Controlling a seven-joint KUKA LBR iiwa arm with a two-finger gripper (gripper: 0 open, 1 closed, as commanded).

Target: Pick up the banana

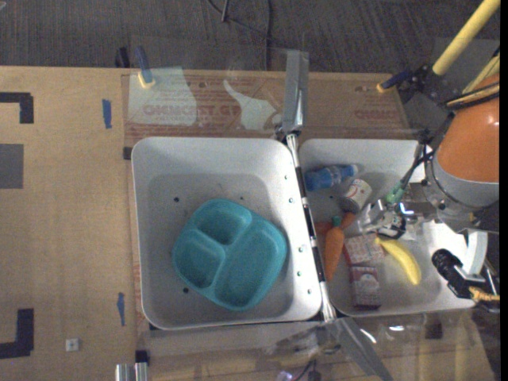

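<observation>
One banana (pixel 403 261) in right bin (pixel 413 302), gripper (pixel 389 222) just above

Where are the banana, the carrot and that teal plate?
banana (pixel 403 261): camera view, middle of the yellow fruit.
carrot (pixel 334 251): camera view, mid-length of the orange body.
teal plate (pixel 258 254): camera view, floor of its largest compartment.

A grey arm (pixel 464 187) with a broad orange band, thin cables and a dark metal wrist.

The banana (pixel 403 261) lies in the right bin (pixel 397 304), just right of a red carton (pixel 364 271). The gripper (pixel 386 222) hovers just above the banana's upper end. A carrot (pixel 334 247) lies left of the carton.
</observation>
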